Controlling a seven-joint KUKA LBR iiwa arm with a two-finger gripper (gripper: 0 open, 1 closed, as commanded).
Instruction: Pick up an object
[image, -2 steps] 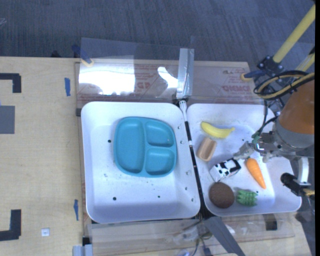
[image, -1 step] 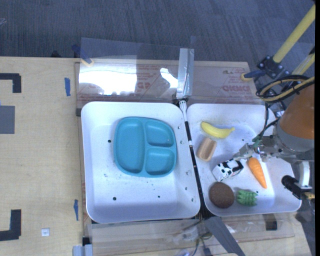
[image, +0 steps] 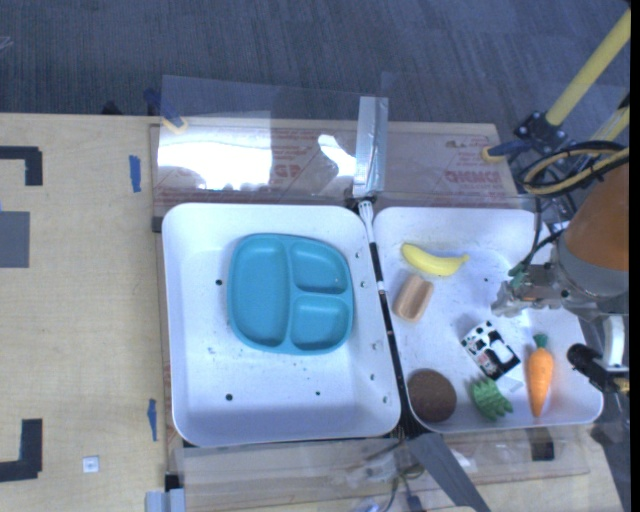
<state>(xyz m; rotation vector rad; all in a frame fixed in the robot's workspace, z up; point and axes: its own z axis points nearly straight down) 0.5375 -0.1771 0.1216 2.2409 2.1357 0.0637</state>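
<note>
Two white bins side by side on the bench, left bin (image: 190, 330) and right bin (image: 460, 228), meeting along a dark seam just left of the banana (image: 432, 260).

Banana as anchor: yellow, lying flat in the far left part of the right bin, its curve bowing toward the near edge. Just below it and touching or nearly so, a tan cylinder (image: 412, 297), tilted, close to the seam. Further toward the near edge from the banana, against the bin's front left corner, a brown ball (image: 431, 394). To the banana's right and nearer the front, a black-and-white block (image: 490, 347), lying askew. Just beyond that block, still further from the banana, a green toy (image: 490, 397) by the front rim, and beside it an orange carrot (image: 540, 375) with its green top pointing away from the front rim.

Left of the banana, across the seam, a blue divided plate (image: 291, 292) in the middle of the left bin, well apart from the banana.

Right of the banana, at about the same depth, the gripper (image: 517, 293) hanging over the right bin, above bare white floor, with the grey arm (image: 600, 250) and its orange band behind it. How far open: cannot tell from this slant. Nothing seen in its grasp; block and carrot near it but apart.
</note>
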